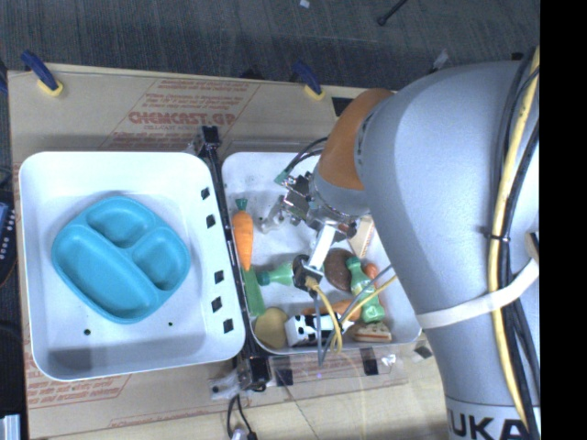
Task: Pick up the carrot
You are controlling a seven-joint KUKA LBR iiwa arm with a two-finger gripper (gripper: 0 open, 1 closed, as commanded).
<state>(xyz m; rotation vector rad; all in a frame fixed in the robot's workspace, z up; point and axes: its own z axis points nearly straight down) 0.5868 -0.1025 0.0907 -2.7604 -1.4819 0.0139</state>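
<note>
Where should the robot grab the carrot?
Probably the orange middle of the carrot, coming straight down from above. It lies flat, lengthwise beside the left wall of the right bin, so a sideways approach looks blocked; squeeze across its narrow width.

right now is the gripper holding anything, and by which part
Nothing visibly held; the carrot lies free by the right bin's left wall, apart from the gripper.

Bright even light, soft shadows — mild blur
</note>
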